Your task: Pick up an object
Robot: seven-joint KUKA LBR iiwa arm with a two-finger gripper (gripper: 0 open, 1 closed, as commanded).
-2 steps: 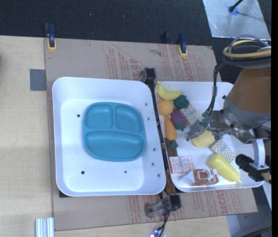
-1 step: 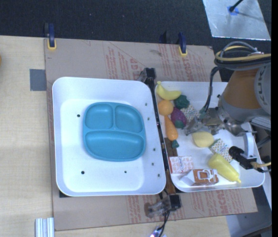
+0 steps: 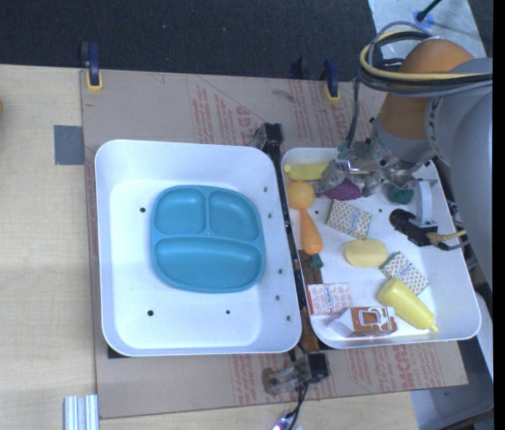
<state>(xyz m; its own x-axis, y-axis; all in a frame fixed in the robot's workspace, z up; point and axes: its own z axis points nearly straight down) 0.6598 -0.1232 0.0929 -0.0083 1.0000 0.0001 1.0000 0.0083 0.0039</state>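
A: Right, working left to right. Tabletop [image 3: 29, 267] first: pale wood, with a brown cardboard sheet [image 3: 190, 106] clamped on it, likely there to keep both bins from sliding.

B: And the left bin [image 3: 114, 240]?

A: White, shallow. One blue divided plate [image 3: 207, 238] lies flat near its middle, three compartments, nothing in them. My read: it serves as the drop-off side, kept apart from the clutter.

B: The right bin [image 3: 463, 321]?

A: That's the stock. Along its left wall, a yellow piece [image 3: 304, 170], an orange ball [image 3: 299, 194], a toy carrot [image 3: 311, 234]. Further in, a patterned packet [image 3: 348, 218], a pale yellow lemon-like piece [image 3: 365, 253], a red-and-white packet [image 3: 328, 297], a brown carton [image 3: 373, 321], a yellow cone-shaped toy [image 3: 407, 304].

B: Which one is the target?

A: Probably the purple object [image 3: 345, 189], at the bin's upper middle, directly under the gripper [image 3: 357, 170]. It is dark magenta, small, rounded; its shape is partly hidden by the metal.

B: Gripper state?

A: Cannot tell. It sits low over the far end of the bin, arm [image 3: 432, 88] reaching in from the right, but nothing shows a grasp.
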